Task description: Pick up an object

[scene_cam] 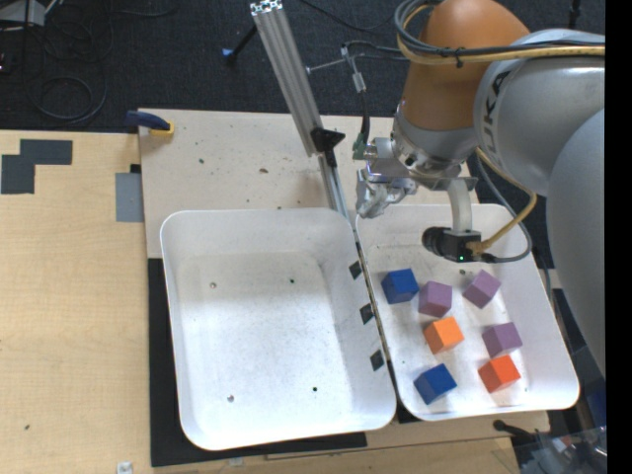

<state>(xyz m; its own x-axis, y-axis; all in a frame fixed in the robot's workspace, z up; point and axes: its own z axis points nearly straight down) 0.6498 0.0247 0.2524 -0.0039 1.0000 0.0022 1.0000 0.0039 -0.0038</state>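
Seven cubes lie in the right bin [553, 388], none lifted yet. I see my gripper [378, 197] hovering above that bin's far edge, carrying nothing; the nearest blue cube [400, 285] sits below it. Descent and grasp remain.

bins [188, 265]: white plastic, speckled | bench [69, 294]: pale wood | post [286, 62]: ribbed metal | cubes [444, 334]: matt

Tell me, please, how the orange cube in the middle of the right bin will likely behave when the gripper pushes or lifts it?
The orange cube has flat faces, so it will probably slide, not roll. It looks small and solid, likely light and stiff. A purple cube sits very close, so a push may move both.
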